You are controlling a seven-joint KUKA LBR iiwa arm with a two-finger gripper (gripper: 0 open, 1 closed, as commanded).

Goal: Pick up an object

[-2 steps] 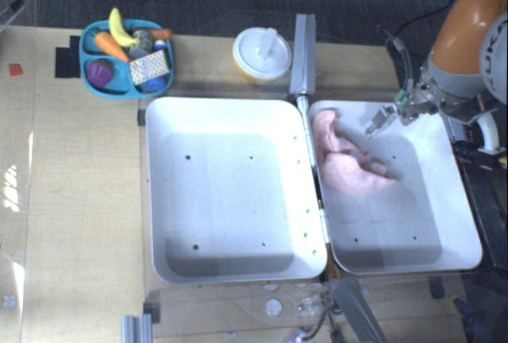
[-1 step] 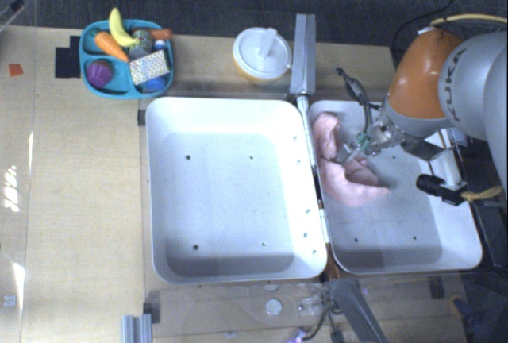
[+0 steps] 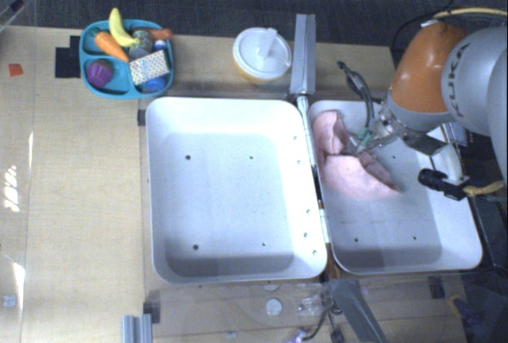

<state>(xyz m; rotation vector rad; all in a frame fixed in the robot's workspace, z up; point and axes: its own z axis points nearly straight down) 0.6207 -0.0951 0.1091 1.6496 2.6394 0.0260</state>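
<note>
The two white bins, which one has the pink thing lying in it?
The right-hand bin, the one under the arm. A soft pink object lies in its upper left part, close to the divider, with the gripper right over it.

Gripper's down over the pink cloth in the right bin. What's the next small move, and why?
Probably ease the gripper a little lower onto the pink cloth before closing. It sits at the cloth's upper right edge in the right bin, and the view doesn't show cloth between its fingers, so lifting now would likely come up with nothing.
</note>
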